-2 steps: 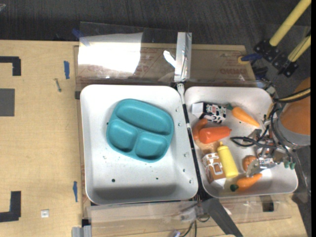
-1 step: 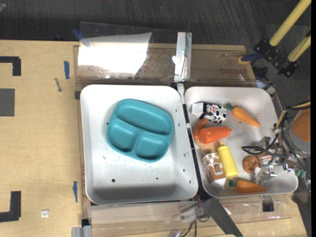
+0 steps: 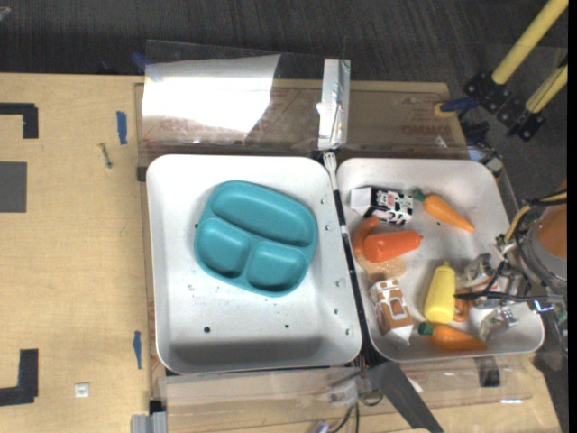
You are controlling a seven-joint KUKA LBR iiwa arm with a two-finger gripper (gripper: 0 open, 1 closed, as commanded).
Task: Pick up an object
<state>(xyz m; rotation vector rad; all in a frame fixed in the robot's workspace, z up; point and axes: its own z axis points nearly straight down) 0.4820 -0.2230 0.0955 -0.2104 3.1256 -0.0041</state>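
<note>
The right bin (image 3: 478, 180) holds several toy foods. An orange carrot (image 3: 447, 210) lies at the back, beside a black-and-white carton (image 3: 391, 205). A red-orange pepper-like piece (image 3: 389, 244) sits at the left, a brown-and-white carton (image 3: 391, 306) at the front left, and a yellow piece (image 3: 440, 293) stands in the middle. A second carrot (image 3: 454, 336) lies at the front. My gripper (image 3: 488, 294) is low over the bin's right side, just right of the yellow piece and above the front carrot. Cables and metal parts hide its tips.
The left bin (image 3: 171, 242) holds a teal divided plate (image 3: 255, 235). A clear plastic sheet (image 3: 212, 97) lies behind the bins. Yellow-legged stands (image 3: 532, 34) rise at the back right. The wooden bench (image 3: 63, 242) stretches to the left.
</note>
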